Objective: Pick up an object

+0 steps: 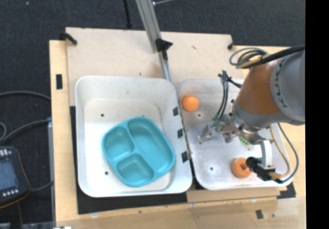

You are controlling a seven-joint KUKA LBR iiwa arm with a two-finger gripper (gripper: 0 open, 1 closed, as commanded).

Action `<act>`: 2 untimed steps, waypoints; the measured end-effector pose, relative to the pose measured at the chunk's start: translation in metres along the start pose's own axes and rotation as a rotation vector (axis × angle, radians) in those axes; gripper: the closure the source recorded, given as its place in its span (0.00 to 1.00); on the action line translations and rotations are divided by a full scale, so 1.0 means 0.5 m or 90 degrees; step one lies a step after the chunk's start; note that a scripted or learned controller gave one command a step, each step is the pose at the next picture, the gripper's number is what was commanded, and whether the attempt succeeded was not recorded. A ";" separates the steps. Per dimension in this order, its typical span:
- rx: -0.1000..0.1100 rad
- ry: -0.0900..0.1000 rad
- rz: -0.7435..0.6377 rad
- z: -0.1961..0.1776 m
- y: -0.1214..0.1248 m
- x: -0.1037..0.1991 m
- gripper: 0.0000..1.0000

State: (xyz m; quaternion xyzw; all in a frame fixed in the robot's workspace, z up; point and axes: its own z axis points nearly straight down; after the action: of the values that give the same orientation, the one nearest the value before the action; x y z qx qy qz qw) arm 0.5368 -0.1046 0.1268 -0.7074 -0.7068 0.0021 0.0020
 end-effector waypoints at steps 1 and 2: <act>-0.007 0.000 0.004 -0.029 0.006 -0.003 1.00; -0.009 -0.001 -0.003 -0.134 0.016 0.015 1.00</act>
State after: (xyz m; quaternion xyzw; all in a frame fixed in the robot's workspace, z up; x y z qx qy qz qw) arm 0.5452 -0.0972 0.1938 -0.7058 -0.7084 -0.0023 -0.0032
